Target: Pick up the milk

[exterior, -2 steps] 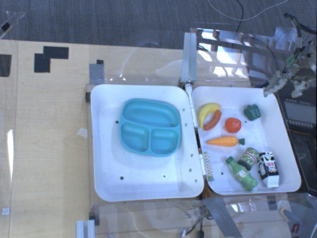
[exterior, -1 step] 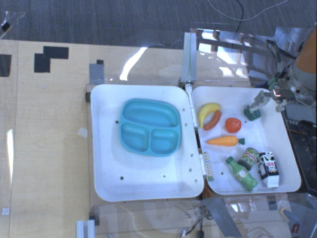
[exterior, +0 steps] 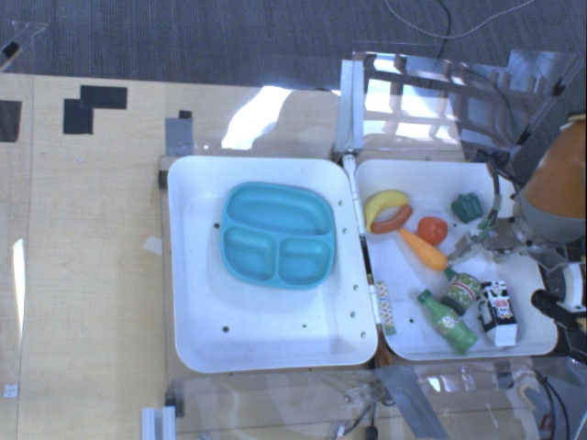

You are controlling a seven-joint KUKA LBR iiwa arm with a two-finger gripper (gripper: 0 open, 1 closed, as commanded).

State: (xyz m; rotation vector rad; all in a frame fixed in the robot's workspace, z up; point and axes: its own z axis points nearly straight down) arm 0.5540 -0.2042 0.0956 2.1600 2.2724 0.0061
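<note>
Looking down from the one fixed camera, I see two white bins side by side on the wooden surface [exterior: 92, 291]. The left bin [exterior: 197, 337] holds a blue divided plate [exterior: 278, 235]. The right bin [exterior: 541, 342] carries the clutter: a banana [exterior: 385, 202] with a sausage [exterior: 393, 219] touching it, a tomato [exterior: 432, 230], a carrot [exterior: 423, 248], a green pepper [exterior: 466, 207], a green bottle [exterior: 448, 321], a small can [exterior: 461, 291], and the milk [exterior: 498, 312], a little cow-patterned carton lying at the bin's near right corner, just beside the can and close to the bin wall. The arm [exterior: 559, 191] comes in from the right, its orange band plain to see, and the end effector [exterior: 472, 244] sits low over the bin between the carrot and the pepper, short of the carton. Its thin metal fingers are lost against the white bin floor, so I cannot tell whether they stand apart or together, and nothing shows between them. To my eye the grasp is not yet begun. Doing it well would mean shifting toward the near right corner, centring over the carton, lining up across its narrow sides, and descending clear of the can and the wall, since a nudge from either could tip the carton or spoil the grip.
</note>
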